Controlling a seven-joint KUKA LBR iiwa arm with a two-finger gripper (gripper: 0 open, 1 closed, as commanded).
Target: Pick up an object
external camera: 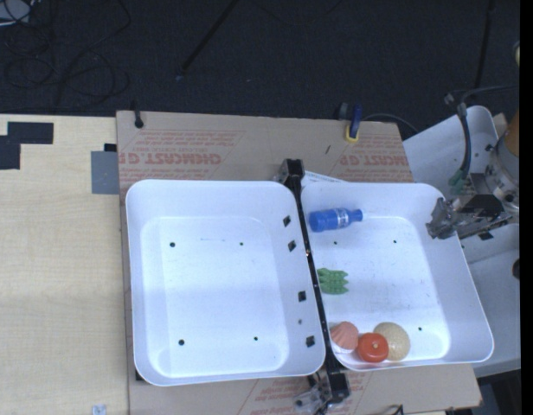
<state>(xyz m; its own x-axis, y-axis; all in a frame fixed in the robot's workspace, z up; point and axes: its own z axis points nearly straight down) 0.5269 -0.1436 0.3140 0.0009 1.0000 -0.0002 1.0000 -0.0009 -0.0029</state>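
Your gripper sits at the right bin's right rim, upper part. Leftward from it, the bin floor lies open as far as the blue bottle, which lies on its side near the divider. Below and left, a green object rests by the divider. Farther below, three round items crowd the near-left corner: pink, red, tan, touching one another.

Cardboard sheet under bins: red print, upside down, reads approx. "CHEMCAST" far left of claw, partial "GP" up-left of it. More red print near bottom edge, illegible. Bottle label unreadable.
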